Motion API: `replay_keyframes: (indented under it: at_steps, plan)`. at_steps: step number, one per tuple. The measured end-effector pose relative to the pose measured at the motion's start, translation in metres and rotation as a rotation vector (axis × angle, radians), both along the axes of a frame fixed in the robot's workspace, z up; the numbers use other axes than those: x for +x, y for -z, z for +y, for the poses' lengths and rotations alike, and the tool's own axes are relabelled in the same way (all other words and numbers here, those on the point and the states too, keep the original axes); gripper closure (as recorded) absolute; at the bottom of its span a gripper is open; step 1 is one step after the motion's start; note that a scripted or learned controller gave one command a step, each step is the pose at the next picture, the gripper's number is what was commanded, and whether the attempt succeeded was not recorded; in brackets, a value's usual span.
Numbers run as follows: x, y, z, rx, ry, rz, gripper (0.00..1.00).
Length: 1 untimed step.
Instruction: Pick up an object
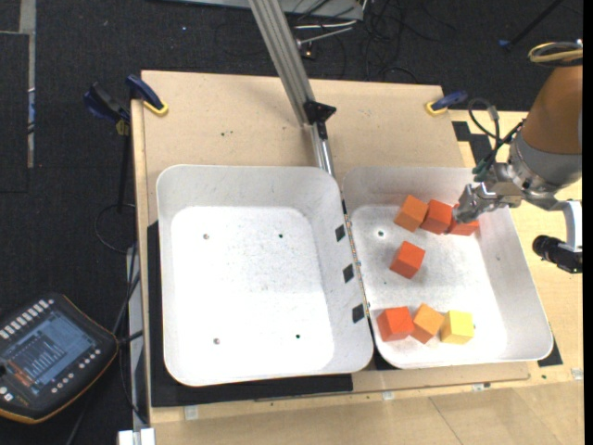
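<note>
Bins sit side by side on the bench: the left bin (185,248) holds no blocks, while the right bin (519,276) holds them all, with three in a row at its near edge, a lone red cube (407,259) mid-bin, and a far cluster of an orange block (412,213), a red block (438,217) and a partly hidden red block (466,227). I see the gripper (480,202) low over that far cluster from the right, probably because it is the closest target, but I cannot tell how far its jaws are open or whether anything is gripped.
</note>
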State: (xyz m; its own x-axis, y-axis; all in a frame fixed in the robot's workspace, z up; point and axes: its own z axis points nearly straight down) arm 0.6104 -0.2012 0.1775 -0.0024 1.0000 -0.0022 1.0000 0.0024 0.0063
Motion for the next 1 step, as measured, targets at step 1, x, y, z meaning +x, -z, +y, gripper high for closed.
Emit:
replay_keyframes:
  at_steps: [1]
  plan:
    - [0.0016, -0.0399, -0.0001, 0.0, 0.0, 0.0, 1.0]
